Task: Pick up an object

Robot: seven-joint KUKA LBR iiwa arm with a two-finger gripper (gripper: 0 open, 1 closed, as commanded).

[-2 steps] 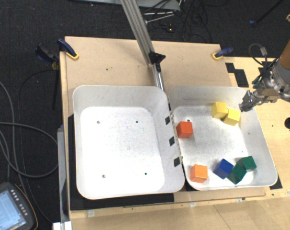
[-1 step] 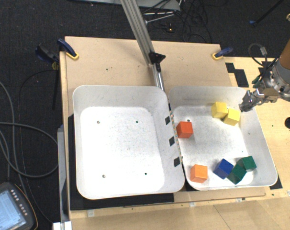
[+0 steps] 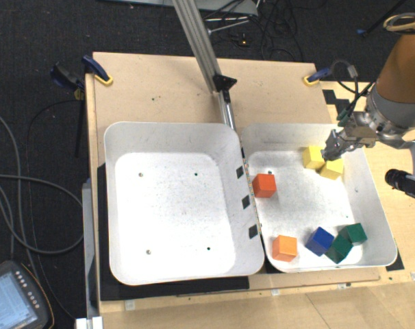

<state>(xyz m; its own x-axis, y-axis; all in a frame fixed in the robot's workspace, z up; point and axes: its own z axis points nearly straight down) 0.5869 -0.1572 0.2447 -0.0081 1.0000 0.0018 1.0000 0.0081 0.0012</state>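
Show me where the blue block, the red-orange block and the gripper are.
blue block point(image 3: 321, 240), camera view, on its top face.
red-orange block point(image 3: 264, 184), camera view, on its top face.
gripper point(image 3: 334, 149), camera view, at its tip, by the yellow blocks.

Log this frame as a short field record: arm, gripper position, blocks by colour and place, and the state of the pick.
arm: KUKA iiwa, reaching in from the right side of the view
gripper: low over the back of the right bin, at the two yellow blocks
yellow blocks: one beside another, right under the gripper
red-orange block: near the right bin's left wall
orange block: front of the right bin
blue block: front, beside two green blocks
left bin: white, speckled floor
pick state: no block visibly lifted
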